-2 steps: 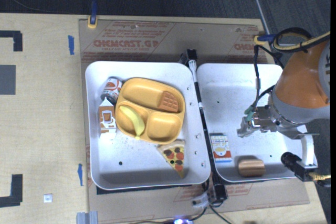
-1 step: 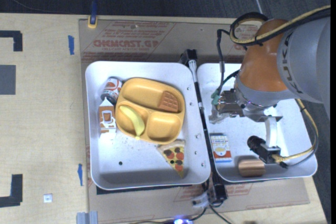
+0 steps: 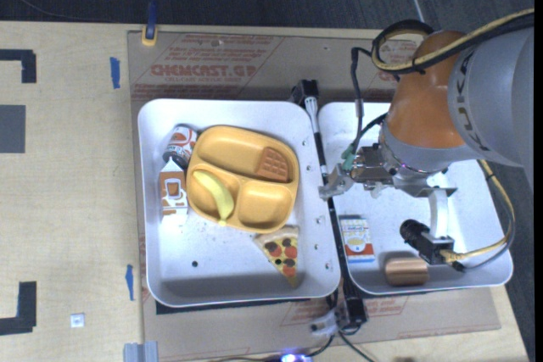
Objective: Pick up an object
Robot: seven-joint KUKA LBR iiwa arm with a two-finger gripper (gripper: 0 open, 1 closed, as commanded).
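Here the likeliest target is the small white and orange carton [image 3: 355, 237], which lies flat in the right bin [image 3: 475, 280], close against that bin's left wall and toward its near edge. Its long axis runs along that wall. The gripper [image 3: 335, 182] hangs over the same left wall but farther back in the bin, so the carton sits just nearward of it. A brown cylinder [image 3: 405, 270] rests at the bin's near edge. The arm [image 3: 433, 110] leans in over the bin's far right, wrist turned toward the left wall. Whether the gripper is open or closed I cannot tell; nothing is visibly held.
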